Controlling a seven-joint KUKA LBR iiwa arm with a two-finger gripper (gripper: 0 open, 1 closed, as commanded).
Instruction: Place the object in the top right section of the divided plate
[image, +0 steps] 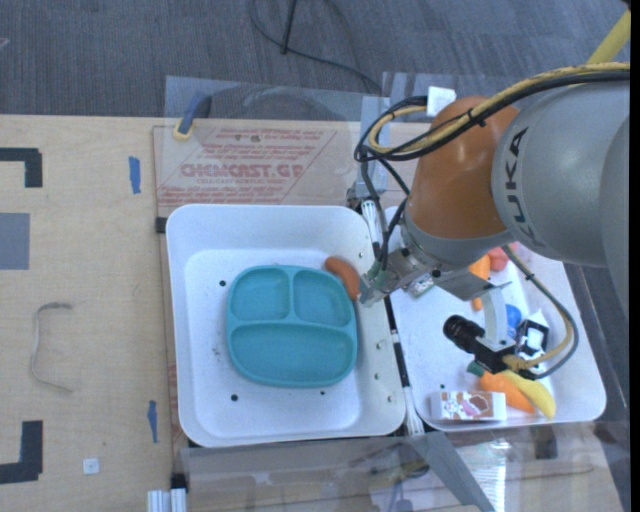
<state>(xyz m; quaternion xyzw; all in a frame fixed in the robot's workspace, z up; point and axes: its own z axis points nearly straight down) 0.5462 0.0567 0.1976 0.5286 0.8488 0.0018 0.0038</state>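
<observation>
A pale wooden bench (90, 200) carries a thin grey bent wire (45, 345) near its left edge, well apart from everything else. Further right stands the left shallow white plastic bin (200, 240), with a teal plastic divided plate (290, 345) lying flat in its middle, two small sections above one long one. A small orange sausage-shaped object (342, 273) lies tilted at the plate's upper right rim, just beside the top right section and not inside it; whether it touches the rim cannot be told. Just right of the object, over the wall between the bins, hangs the pincer (371, 291), and whether it is spread, pressed together or pinching the object cannot be told. The grey arm with its orange band (500, 170) stretches over the right shallow white bin (585, 385), where a small white-and-pink carton (470, 405) lies near the front wall, just beside a yellow curved piece (540, 398).
</observation>
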